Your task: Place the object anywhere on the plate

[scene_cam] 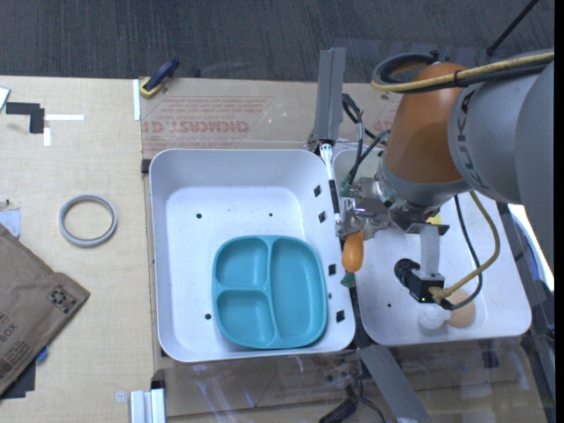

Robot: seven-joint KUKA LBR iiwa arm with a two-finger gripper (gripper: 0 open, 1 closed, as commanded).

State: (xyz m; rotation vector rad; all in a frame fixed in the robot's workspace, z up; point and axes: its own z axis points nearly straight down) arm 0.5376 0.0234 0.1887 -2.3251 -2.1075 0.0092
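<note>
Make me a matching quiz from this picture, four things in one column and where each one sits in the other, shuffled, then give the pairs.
Things:
1. plate
2. tape ring
3. carrot
4. egg

Places:
A. bench, left of the bins
B. right bin, near corner
C. left bin
D. under the gripper, at the wall between the bins

Pairs: 1-C, 2-A, 3-D, 4-B
</note>
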